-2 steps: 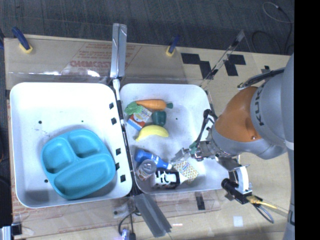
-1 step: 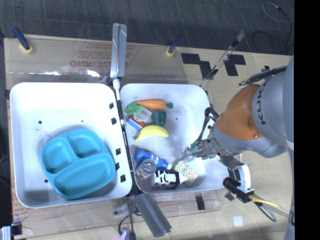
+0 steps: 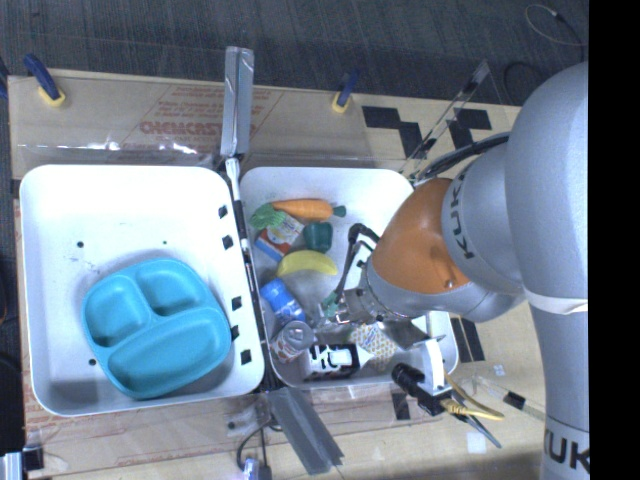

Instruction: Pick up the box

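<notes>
The tabletop [image 3: 420,118], covered in brown printed cardboard, bears two shallow white bins side by side: the left bin [image 3: 40,268] and the right bin [image 3: 330,178], walls touching.

even overhead light, mild glare on white bins [image 3: 60,198], soft shadows, slightly grainy

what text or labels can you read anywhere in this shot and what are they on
"KU": black letters on the arm's orange band, cut off at the edge.
"KU": black letters low on the grey arm, cut off by the frame.
Red print on the cardboard sheet behind the left bin: too blurred to read.
Packet label: unreadable.
</notes>
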`<state>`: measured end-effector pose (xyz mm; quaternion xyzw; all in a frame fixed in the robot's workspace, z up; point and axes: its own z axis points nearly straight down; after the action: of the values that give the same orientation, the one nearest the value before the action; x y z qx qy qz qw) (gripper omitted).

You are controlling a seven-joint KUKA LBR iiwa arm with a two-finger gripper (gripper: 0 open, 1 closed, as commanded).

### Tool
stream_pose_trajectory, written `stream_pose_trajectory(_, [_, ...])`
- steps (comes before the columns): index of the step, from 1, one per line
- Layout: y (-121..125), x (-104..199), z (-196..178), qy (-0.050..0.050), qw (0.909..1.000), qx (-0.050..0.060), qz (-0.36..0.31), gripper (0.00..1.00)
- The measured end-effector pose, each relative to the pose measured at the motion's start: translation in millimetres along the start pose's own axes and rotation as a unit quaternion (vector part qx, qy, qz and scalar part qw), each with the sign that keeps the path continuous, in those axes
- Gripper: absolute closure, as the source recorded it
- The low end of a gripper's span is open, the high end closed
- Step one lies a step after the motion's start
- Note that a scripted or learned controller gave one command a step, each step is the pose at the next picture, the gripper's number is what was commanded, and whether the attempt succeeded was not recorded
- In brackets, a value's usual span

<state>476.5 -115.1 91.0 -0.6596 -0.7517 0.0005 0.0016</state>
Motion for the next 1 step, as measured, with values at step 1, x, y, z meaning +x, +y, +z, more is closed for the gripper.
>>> stream_pose_trajectory(1, [-1.6,-13.1,-100.4,-0.001,0.9981,-0.001,-0.062,1.00])
